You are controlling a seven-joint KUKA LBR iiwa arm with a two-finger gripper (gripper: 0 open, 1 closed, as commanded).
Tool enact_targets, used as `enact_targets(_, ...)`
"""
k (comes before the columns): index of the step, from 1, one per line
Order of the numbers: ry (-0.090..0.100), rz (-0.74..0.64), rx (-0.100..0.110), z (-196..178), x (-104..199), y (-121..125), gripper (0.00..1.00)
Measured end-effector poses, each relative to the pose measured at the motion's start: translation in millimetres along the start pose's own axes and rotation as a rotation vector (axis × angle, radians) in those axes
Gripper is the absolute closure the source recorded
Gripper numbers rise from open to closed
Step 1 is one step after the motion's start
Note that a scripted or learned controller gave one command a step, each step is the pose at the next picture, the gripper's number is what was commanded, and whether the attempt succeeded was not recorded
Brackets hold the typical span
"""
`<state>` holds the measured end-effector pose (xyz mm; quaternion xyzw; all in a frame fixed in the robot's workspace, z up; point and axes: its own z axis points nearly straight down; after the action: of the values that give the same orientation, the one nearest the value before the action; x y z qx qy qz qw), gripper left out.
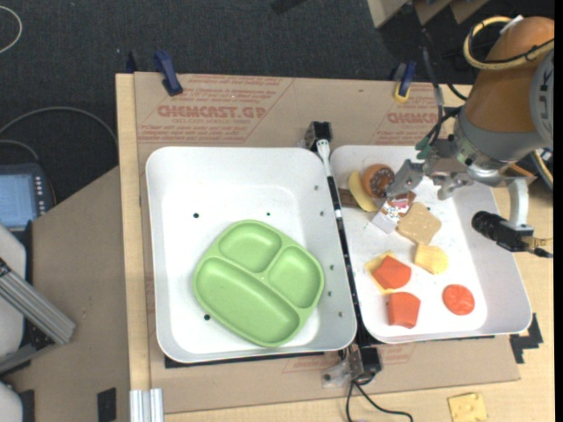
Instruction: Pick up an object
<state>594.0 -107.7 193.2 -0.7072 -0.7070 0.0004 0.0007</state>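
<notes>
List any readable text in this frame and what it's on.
"CHEMCAST GP": red print on the brown board behind the left bin.
The same print on the board behind the right bin: partly hidden, unreadable.
Smaller red lines beside both: too blurred.
Packet under the hand: label too small.

A pale green divided plate (258, 281) is seen in a white bin (167, 236). In the other white bin (506, 297), orange-red pieces (391, 273), tan (419, 225) and yellow blocks (431, 258) are seen.
</notes>
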Motion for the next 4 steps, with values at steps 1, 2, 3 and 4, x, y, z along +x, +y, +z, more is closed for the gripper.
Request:
enact_targets(1,0.001,0.005,0.005,112.6,-31.4,-52.4,0.00)
enact_targets(2,-0.001,-0.003,-0.004,108.6,-10.1,-6.3,0.00)
enact_targets(3,-0.001,-0.003,-0.003,108.7,6.5,26.5,0.00)
enact_targets(4,0.004,-0.008,0.038,112.5,-4.5,61.4,0.00)
